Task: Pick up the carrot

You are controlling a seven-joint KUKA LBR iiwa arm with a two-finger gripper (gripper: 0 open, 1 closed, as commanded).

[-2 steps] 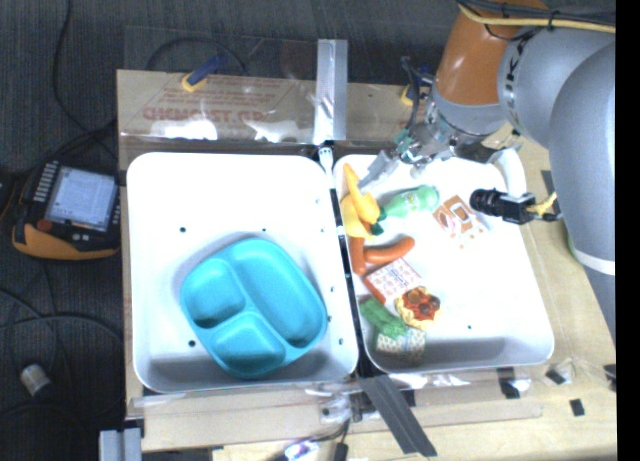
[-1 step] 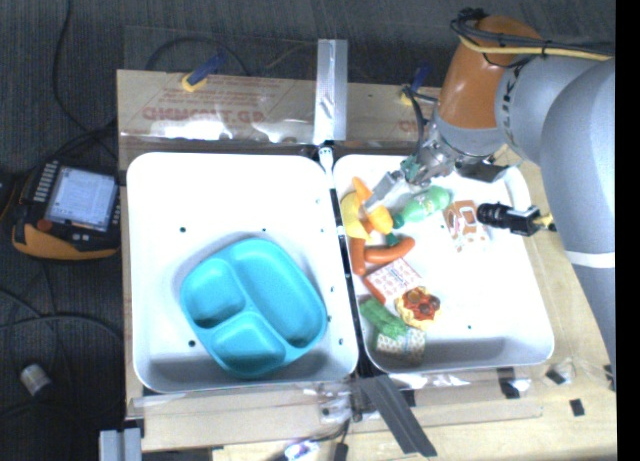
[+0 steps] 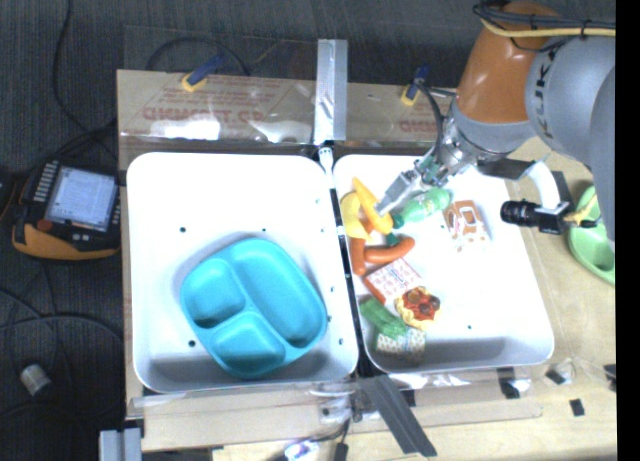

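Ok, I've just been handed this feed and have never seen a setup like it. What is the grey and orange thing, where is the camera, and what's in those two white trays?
You are looking down at a slant from one fixed camera above a bench. The grey and orange thing is a robot arm reaching in from the right of the picture. Its pincer hangs over the right bin.

That bin holds a heap of toy food along its left side: an orange carrot, a yellow piece, a green piece, a sausage, a small red and white packet and more below it.

The left bin holds a blue divided plate.

The pincer sits close to the carrot, but I cannot tell whether it grips anything.
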